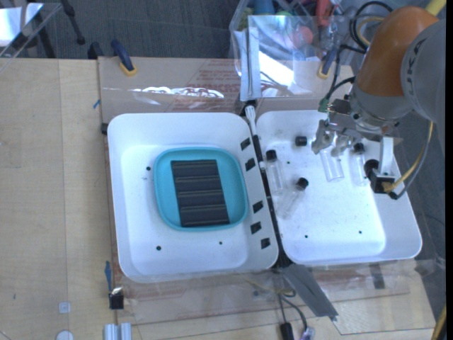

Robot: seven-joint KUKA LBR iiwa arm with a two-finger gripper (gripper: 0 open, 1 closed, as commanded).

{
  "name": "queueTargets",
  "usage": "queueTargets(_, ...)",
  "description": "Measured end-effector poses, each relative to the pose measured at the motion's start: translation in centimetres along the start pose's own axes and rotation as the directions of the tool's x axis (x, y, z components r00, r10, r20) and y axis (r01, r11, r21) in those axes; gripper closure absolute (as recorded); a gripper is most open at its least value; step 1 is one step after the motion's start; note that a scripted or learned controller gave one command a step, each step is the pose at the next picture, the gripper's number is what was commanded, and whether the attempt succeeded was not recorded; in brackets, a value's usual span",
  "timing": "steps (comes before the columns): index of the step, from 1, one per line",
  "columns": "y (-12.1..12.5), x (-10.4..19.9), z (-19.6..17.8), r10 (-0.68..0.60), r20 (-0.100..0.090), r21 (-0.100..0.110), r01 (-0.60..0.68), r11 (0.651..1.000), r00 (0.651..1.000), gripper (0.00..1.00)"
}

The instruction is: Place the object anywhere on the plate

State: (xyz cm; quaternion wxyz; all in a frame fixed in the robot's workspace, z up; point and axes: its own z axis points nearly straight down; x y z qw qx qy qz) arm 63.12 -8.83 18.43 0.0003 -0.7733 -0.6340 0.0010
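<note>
The camera view looks down at a slant on a pale wooden counter (49,190) carrying two shallow white bins side by side. The left bin (134,246) holds a teal square plate (164,190) with rounded corners. A dark ribbed rectangular pad (200,193) lies on the plate's middle.

The right bin (368,236) holds several small clear vials with black caps. One clear vial (272,170) lies near the bin's left wall, and another clear vial (293,195) lies just below it, its black cap pointing up and right. A few loose black caps sit nearby.

The grey arm with its orange band (388,48) reaches in from the right. Its end effector (333,158) hangs over the upper part of the right bin, fingers spread apart, nothing seen between them.

Judging by looks, the vials are light, stiff, smooth and likely slippery, possibly breakable if glass. Lying on their sides, they may roll. The safest hold seems across the middle of the barrel, fingers closing square to its long axis, with gentle pressure.
</note>
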Motion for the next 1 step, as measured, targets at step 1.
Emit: queueTargets(1,0.01,0.01,-0.02,0.0,0.0,0.0,0.0,1.0,1.0,0.0)
